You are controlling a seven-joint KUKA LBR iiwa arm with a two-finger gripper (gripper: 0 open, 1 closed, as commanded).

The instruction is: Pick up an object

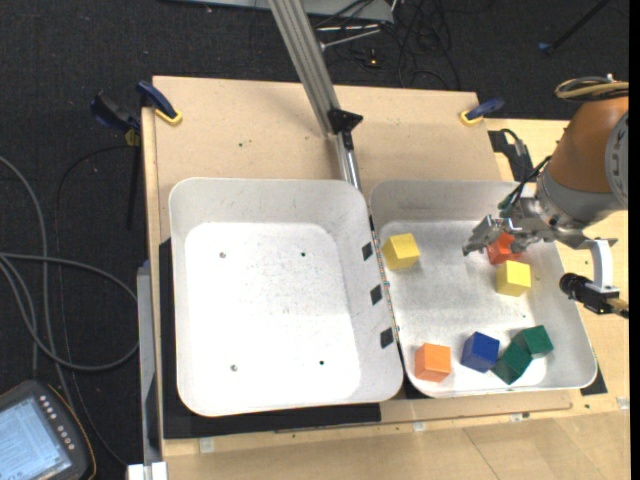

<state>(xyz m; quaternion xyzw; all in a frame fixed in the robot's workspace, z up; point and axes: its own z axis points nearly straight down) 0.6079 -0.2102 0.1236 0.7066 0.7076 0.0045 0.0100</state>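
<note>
The tabletop (pixel 260 138) carries two shallow white bins side by side. The left bin (pixel 270 293) sits beside the right bin (pixel 440 208), which holds the blocks. The grey arm (pixel 590 168), with its orange band, reaches in from the right and bends down over the right bin's far right part. Its end effector (pixel 497 236) hangs low there, just above a red-orange block (pixel 499 251); whether it is open or closed around that block cannot be told. A yellow block (pixel 513 277) lies just beside it, nearer the camera. Another yellow block (pixel 401 250) sits near the bin's left wall. Along the near edge lie an orange block (pixel 432 361), a blue block (pixel 481 351) and two green blocks (pixel 525 353), close together.
</note>
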